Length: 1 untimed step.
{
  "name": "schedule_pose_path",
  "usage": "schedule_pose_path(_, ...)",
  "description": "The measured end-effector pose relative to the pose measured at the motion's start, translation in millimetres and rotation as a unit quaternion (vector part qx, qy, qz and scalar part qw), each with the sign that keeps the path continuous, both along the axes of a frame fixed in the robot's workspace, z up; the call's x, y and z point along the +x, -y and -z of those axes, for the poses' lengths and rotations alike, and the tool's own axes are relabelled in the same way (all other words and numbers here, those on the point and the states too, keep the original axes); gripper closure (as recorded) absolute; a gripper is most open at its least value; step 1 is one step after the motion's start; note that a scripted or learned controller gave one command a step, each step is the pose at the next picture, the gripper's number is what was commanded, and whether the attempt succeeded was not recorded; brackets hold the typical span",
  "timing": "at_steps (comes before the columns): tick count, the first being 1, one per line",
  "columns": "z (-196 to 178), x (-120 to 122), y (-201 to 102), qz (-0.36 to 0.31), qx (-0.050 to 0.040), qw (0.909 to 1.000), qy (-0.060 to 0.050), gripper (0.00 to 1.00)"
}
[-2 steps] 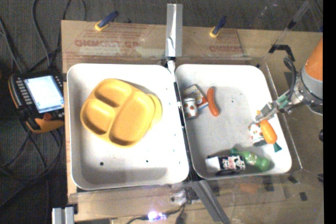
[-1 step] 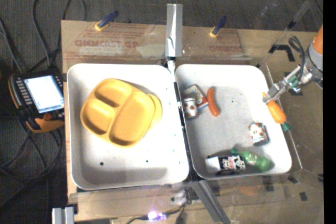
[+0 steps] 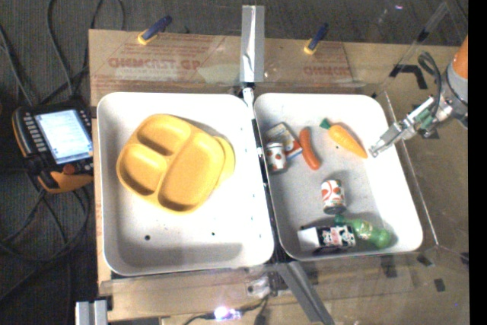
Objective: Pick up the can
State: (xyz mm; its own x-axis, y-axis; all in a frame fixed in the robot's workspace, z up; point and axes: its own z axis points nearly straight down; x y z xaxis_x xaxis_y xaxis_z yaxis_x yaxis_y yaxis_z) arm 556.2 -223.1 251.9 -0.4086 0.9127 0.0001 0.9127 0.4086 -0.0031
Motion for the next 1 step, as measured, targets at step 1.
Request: schedule_pose_path(1,12.8,-7.8,-0.3,-0.082,0.0001,0.9967,0.000,0.00)
